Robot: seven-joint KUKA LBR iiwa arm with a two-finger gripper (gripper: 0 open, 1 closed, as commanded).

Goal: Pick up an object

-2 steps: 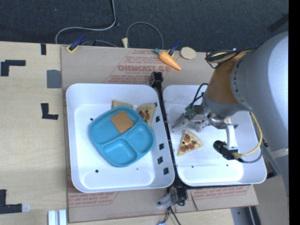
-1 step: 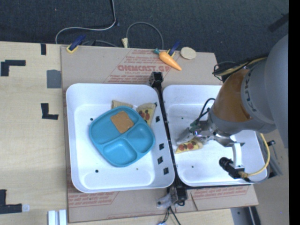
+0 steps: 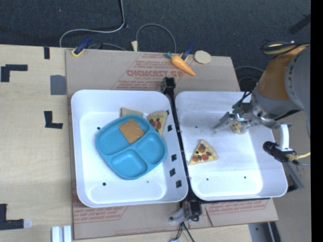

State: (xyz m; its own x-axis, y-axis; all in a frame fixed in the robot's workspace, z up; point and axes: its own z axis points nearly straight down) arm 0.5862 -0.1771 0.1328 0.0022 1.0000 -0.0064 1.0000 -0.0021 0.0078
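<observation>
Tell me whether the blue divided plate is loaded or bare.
Loaded in part: the blue divided plate in the left bin carries a brown toast piece in one upper compartment; its other compartments show bare blue.

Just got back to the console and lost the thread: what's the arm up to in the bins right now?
The gripper is down in the right bin, at a small pale object near the bin's upper right. I cannot tell if it has hold of it. A toy pizza slice lies apart in the same bin, nearer the divider. The left bin holds a blue divided plate with a brown piece in one compartment and another pizza slice beside it. A toy carrot sits outside on the cardboard.
</observation>
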